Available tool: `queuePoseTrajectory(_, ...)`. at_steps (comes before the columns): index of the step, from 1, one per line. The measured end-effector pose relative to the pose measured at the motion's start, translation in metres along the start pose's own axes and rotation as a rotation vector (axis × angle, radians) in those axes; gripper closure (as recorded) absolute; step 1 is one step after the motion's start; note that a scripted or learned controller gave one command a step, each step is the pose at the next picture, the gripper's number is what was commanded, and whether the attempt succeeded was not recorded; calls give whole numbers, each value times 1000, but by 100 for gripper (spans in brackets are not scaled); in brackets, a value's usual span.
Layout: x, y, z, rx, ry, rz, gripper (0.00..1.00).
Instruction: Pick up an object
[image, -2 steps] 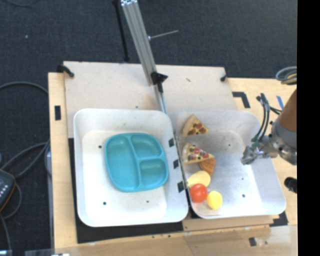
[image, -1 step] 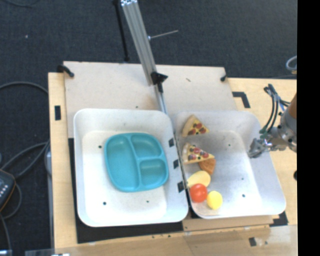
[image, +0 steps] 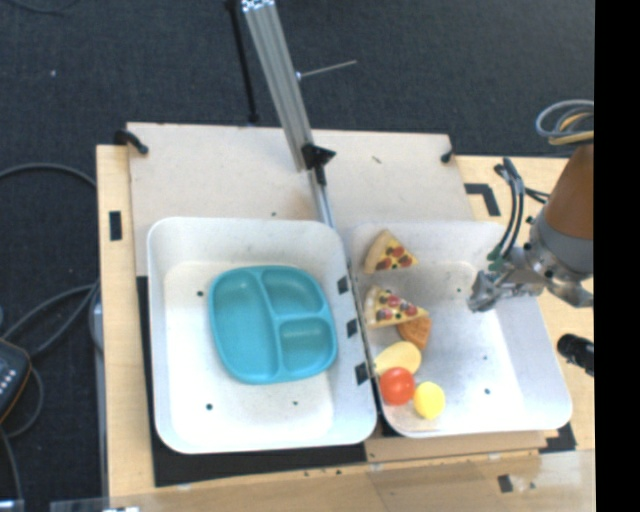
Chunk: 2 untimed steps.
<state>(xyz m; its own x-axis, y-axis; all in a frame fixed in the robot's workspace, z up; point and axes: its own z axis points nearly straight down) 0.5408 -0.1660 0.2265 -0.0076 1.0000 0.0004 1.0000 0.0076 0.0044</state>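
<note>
Rightward, the jaws (image: 484, 296) hang over the right bin (image: 520, 370), whether apart or together I cannot tell, well apart from the pizza slices (image: 390, 280).

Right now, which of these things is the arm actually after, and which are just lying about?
Could be picked:
upper pizza slice
lower pizza slice
brown nugget
yellow slice
tomato
lemon
gripper, hovering over the right bin

Just lying about:
blue divided plate in the left bin
</note>
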Motion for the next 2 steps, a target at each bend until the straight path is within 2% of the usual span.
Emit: queuePoseTrajectory(2, 88, -14, 3, 3, 0, 1, 100)
